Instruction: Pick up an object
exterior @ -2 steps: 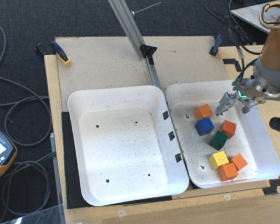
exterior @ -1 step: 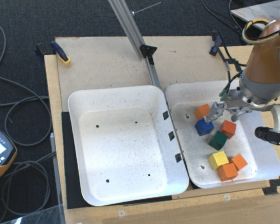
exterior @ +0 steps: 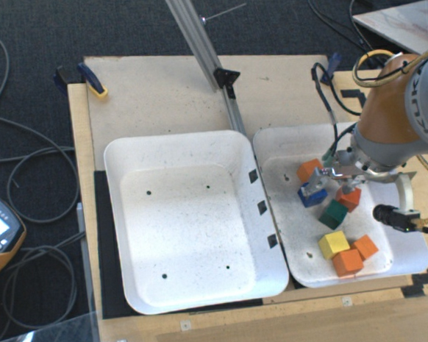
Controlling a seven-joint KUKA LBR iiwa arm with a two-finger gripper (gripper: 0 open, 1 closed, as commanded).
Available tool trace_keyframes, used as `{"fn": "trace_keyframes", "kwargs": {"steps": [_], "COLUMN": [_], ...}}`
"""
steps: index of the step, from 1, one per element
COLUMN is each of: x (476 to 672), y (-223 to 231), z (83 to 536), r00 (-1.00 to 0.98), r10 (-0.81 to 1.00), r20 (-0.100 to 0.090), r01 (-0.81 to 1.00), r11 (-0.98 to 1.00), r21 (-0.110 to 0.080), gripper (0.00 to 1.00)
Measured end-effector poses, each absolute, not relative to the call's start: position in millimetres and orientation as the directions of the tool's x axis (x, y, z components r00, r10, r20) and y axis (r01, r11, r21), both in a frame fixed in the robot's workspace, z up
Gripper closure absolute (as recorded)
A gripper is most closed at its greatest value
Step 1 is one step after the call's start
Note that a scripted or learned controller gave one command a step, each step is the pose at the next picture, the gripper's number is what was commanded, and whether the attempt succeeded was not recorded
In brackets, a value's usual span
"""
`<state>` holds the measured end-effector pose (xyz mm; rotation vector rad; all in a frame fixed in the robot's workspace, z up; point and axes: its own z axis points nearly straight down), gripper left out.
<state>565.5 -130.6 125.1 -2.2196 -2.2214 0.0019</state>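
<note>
While the grey KUKA arm [exterior: 398,115] with its orange band reaches in from the right, its gripper [exterior: 331,179] hangs low over the right bin [exterior: 275,151], in the middle of a cluster of small blocks. How the gripper is set cannot be told from this view, and no block is clearly caught in it. A blue block [exterior: 312,193] lies just beside the gripper tip, with an orange block [exterior: 308,170] just above it and a red-orange block [exterior: 349,197] to its right, partly under the wrist. A dark green cube [exterior: 333,214] sits just below these. Nearer the bin's front edge, a yellow cube [exterior: 333,243] touches two orange cubes, one [exterior: 365,247] to its right and one [exterior: 347,263] in front. The left bin [exterior: 124,155] stands alongside, its rim touching the right bin's. Both rest on a wooden bench [exterior: 156,90].
</note>
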Motion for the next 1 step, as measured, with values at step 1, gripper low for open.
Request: {"fn": "trace_keyframes", "kwargs": {"steps": [1], "x": [565.1], "y": [-129.9], "z": [97.8], "r00": [0.0], "r10": [1.0], "r20": [0.002], "r01": [1.0], "r11": [0.0], "r21": [-0.004], "gripper": [0.0]}}
